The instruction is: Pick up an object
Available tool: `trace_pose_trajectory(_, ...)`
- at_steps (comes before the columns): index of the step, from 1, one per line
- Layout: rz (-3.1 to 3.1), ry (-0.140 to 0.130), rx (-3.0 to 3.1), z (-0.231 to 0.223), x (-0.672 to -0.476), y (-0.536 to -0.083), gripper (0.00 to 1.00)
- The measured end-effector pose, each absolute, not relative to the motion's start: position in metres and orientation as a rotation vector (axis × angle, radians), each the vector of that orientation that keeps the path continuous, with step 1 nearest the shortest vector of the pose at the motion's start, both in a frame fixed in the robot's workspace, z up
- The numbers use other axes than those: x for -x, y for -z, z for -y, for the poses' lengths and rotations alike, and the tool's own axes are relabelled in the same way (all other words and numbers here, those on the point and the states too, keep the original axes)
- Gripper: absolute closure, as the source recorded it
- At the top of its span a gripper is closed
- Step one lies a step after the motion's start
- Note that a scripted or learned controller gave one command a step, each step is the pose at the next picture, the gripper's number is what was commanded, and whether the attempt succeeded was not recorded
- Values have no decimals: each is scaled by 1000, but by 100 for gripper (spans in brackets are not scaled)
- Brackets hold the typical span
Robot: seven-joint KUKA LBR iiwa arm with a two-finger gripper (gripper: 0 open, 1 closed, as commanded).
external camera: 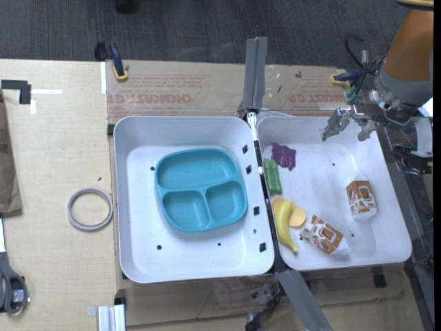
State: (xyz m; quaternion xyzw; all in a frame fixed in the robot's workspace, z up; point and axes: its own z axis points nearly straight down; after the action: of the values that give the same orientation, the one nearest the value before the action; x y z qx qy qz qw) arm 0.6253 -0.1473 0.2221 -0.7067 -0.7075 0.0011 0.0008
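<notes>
Several small items lie in the right bin (386,243): a purple toy (283,156), a green piece (274,178), a banana (282,221) with a pale round piece (297,217) against it, and two printed packets (325,236) (362,199). The gripper (348,121) hovers over the bin's far edge, jaws spread and holding nothing. The right-hand packet, lying apart from the rest near the right wall, looks light, boxy and fairly stiff, so pinching across its narrow sides seems safest; the banana is probably slick and curved.
</notes>
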Motion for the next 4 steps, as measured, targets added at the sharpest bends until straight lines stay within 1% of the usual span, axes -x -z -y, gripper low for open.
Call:
trace_pose_trajectory(1, 1993, -5, 2424, 94, -561, -111, 0)
trace_pose_trajectory(2, 2220, -3, 2219, 95, -502, -91, 0)
trace_pose_trajectory(3, 2383, -1, 2044, 127, -477, -91, 0)
trace_pose_trajectory(4, 2747, 0, 1521, 96, -478, -91, 0)
